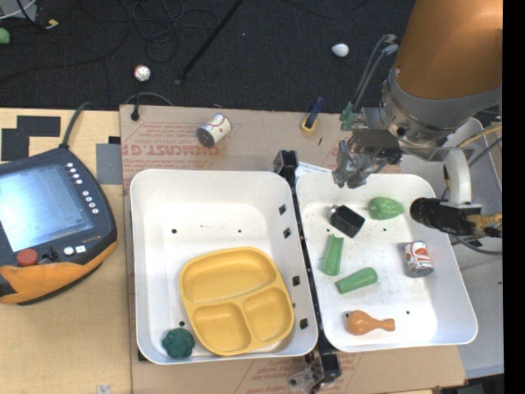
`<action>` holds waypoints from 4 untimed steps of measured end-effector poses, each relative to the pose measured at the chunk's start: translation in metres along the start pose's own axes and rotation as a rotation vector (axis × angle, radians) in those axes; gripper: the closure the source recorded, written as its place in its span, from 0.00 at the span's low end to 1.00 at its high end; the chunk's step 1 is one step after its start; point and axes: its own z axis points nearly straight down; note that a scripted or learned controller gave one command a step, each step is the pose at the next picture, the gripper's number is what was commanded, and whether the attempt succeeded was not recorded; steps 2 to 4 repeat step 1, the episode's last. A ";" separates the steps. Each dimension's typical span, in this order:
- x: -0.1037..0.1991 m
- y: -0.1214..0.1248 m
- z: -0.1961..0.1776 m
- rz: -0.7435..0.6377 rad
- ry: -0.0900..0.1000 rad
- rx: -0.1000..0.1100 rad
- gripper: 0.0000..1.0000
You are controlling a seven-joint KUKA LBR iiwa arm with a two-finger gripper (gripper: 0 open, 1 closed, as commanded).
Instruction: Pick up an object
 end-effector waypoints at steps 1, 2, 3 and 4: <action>-0.017 -0.067 -0.043 0.006 -0.001 -0.005 1.00; -0.017 -0.067 -0.043 0.006 -0.001 -0.005 1.00; -0.017 -0.067 -0.043 0.006 -0.001 -0.005 1.00; -0.017 -0.067 -0.043 0.006 -0.001 -0.005 1.00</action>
